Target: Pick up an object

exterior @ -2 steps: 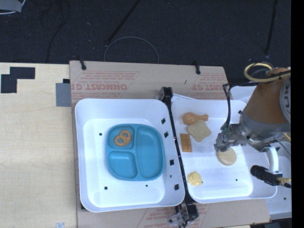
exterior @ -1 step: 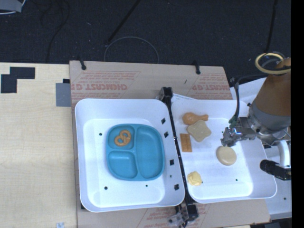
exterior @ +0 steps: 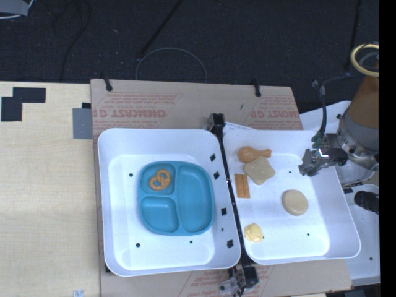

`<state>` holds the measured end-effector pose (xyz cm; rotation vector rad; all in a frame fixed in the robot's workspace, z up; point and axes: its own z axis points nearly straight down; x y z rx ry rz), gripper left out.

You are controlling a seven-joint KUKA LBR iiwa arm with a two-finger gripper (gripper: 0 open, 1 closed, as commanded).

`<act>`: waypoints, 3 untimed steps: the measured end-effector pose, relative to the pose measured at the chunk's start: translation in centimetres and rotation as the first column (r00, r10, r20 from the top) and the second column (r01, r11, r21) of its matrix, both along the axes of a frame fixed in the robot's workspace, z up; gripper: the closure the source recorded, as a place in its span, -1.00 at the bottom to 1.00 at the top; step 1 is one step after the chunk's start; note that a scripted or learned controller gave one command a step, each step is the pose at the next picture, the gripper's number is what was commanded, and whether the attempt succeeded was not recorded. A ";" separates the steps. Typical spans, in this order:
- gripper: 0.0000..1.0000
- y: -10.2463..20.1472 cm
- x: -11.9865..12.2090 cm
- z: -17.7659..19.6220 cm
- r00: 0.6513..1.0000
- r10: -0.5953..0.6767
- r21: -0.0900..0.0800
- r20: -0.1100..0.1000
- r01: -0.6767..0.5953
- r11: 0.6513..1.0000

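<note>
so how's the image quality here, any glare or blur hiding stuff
Camera view: lighting is even and soft, with faint shadows under the food in the right bin. The blue plate and pretzel read clearly. The white bin floors are bright but not blown out. The claw at the right bin's edge is small, dark and slightly soft, so its fingers can't be judged. The background above the bench is very dark.

You see two white bins (exterior: 117, 166) on brown cardboard (exterior: 185, 104) printed with faded red lettering. In the left bin lies a blue tray (exterior: 192, 197); its eleven o'clock compartment holds an orange-brown pretzel (exterior: 160, 179). In the right bin, at twelve o'clock, a golden-orange drumstick (exterior: 253, 154) sits above a pale tan slice (exterior: 259, 171); at nine o'clock an orange-brown wafer (exterior: 242, 186); at centre a cream bun (exterior: 295, 202); at six o'clock a yellow lump (exterior: 253, 232). The arm (exterior: 365, 104) is grey with an orange band.
</note>
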<state>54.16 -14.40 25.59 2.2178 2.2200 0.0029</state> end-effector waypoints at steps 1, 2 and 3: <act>1.00 4.7 -0.3 -1.2 1.000 0.002 0.004 -0.008 -0.002 1.000; 1.00 8.9 0.3 -1.6 1.000 0.002 0.003 -0.008 -0.002 1.000; 1.00 15.1 0.9 -1.6 1.000 0.005 0.004 -0.007 -0.005 1.000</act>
